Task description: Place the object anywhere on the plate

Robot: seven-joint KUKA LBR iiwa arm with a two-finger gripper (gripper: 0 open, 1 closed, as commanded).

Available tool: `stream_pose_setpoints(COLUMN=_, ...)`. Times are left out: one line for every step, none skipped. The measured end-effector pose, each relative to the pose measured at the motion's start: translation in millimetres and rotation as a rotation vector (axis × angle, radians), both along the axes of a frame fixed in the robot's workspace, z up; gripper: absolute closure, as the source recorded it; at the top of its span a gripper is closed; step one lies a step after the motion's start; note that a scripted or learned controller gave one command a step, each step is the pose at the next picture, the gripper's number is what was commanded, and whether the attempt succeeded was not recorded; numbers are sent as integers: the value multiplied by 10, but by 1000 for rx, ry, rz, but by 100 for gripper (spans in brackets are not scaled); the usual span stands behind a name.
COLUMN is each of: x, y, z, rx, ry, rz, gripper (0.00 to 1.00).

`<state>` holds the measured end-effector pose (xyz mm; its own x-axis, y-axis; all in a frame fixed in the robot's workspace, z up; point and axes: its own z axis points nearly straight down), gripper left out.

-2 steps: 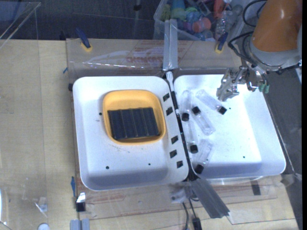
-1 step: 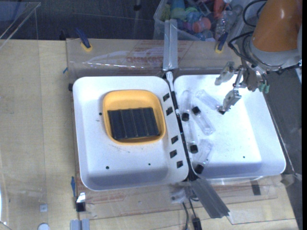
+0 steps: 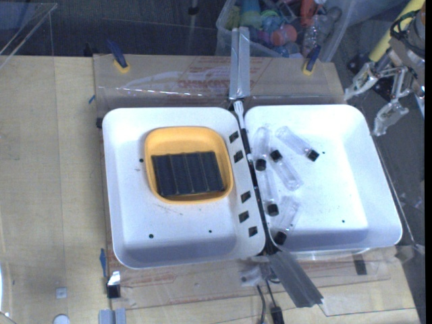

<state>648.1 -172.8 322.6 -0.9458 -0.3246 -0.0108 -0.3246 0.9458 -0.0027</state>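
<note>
A yellow plate (image 3: 183,136) with rounded corners sits in the left bin (image 3: 128,214). On it lies a dark ribbed rectangular object (image 3: 187,173), flat and within the rim. The right bin (image 3: 351,201) holds several clear plastic bottles with black caps, one near the back (image 3: 294,143), one in the middle (image 3: 284,171) and one near the front by the divider (image 3: 284,217). My gripper (image 3: 375,101) hangs outside the right bin's far right corner, above the bench. It is open, with nothing between its fingers.
A clear tub of colourful toys (image 3: 283,9) stands behind the bins. A metal strip (image 3: 239,59) runs back from the divider between the bins. Blue clamps (image 3: 120,61) hold a plastic sheet at the back edge. Cables hang at the right by the arm.
</note>
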Motion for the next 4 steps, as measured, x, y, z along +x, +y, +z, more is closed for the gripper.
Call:
stream_pose_setpoints(x=16, y=-2, z=123, rx=2, ry=-12, rz=-5, gripper=100)
stream_pose_setpoints(x=122, y=-393, z=100, rx=-3, ry=-1, rz=327, gripper=100)
stream_pose_setpoints(x=198, y=-485, z=-331, rx=-1, ry=5, rz=629, gripper=100)
stream_pose_setpoints(x=200, y=-476, z=-820, rx=-2, ry=5, rz=867, gripper=100)
